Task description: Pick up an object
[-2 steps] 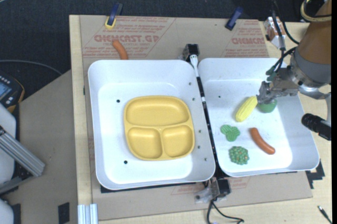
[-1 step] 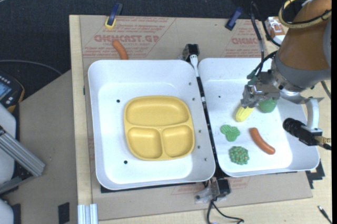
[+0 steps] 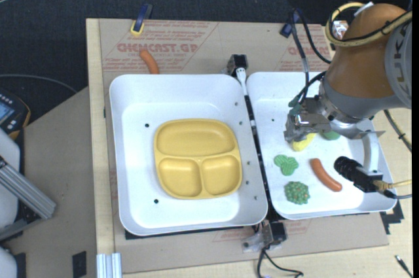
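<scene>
Right bin (image 3: 373, 201), near edge: bumpy green toy (image 3: 297, 192), then a light green piece (image 3: 285, 164) and a sausage (image 3: 325, 174) beside it. Farther back a yellow piece (image 3: 302, 142) sits right under the gripper (image 3: 298, 128); can't tell if it's gripped or how the fingers stand. Left bin (image 3: 127, 139) holds a yellow three-section tray (image 3: 196, 157). Another sausage (image 3: 150, 61) lies on the bench behind it.

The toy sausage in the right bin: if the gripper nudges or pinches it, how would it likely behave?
The toy sausage is a smooth cylinder lying flat in the right bin, so a sideways push would probably roll it. Its glossy, rounded skin may slip from a pinch. It looks like light, stiff plastic.
</scene>
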Robot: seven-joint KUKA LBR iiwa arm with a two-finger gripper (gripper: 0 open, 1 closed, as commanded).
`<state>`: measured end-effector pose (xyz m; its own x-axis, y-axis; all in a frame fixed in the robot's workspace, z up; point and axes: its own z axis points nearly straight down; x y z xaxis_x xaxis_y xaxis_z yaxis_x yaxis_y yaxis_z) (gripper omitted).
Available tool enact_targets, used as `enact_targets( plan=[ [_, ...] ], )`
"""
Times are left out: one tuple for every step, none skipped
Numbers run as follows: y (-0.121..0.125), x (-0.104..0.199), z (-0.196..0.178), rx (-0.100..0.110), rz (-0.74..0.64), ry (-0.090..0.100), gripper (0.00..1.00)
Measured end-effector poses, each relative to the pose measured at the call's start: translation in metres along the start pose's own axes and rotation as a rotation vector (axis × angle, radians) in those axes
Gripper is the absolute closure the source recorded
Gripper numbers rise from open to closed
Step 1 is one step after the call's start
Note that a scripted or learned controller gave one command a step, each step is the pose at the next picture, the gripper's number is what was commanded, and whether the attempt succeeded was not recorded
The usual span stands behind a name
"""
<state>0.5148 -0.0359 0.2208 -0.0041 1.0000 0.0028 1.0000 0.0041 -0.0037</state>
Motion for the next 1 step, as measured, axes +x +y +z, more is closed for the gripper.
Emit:
enact_targets(
  plan=[
    [-0.0105, 0.0469, -0.0111, -0.002, -0.002, 0.000, 1.00]
  ],
)
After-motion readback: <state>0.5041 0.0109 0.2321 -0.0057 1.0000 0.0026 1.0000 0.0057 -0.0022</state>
